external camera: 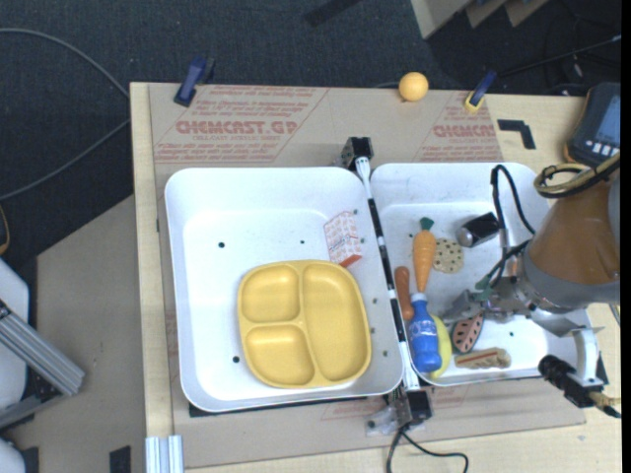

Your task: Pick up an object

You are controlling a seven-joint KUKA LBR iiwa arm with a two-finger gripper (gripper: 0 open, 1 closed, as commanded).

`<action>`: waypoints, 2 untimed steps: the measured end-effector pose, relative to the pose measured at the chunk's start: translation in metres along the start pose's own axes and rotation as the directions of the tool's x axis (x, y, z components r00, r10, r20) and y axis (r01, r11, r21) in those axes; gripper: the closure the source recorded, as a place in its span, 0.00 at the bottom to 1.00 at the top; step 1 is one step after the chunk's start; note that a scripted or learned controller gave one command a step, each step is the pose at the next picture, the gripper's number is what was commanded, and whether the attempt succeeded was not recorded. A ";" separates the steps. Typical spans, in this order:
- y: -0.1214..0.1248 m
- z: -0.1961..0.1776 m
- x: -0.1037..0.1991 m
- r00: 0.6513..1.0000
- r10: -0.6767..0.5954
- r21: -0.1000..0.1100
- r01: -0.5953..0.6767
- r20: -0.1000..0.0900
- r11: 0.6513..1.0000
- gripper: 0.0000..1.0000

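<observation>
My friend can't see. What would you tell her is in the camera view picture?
A robot arm reaches over the right white bin, which holds small toys: a carrot, a blue bottle and other bits. The left white bin holds a yellow divided plate.

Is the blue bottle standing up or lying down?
Lying down. The blue bottle rests on its side in the right bin, its whole length showing, beside the carrot.

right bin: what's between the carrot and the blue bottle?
Nothing. In the camera view the carrot tip nearly meets the blue bottle cap; the hot dog lies just beside them.
</observation>
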State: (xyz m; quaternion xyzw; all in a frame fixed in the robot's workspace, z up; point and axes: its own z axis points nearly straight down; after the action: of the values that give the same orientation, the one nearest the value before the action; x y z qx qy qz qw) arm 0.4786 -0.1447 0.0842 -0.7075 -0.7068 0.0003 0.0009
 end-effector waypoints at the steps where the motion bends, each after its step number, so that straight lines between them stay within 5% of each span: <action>1: 0.001 -0.010 0.000 1.000 0.000 -0.002 0.000 0.001 1.000 1.00; 2: 0.092 -0.101 0.078 1.000 -0.004 -0.005 0.004 0.000 1.000 1.00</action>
State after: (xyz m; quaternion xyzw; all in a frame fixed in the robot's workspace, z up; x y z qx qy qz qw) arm 0.5709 -0.0673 0.1856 -0.7061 -0.7081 -0.0017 -0.0008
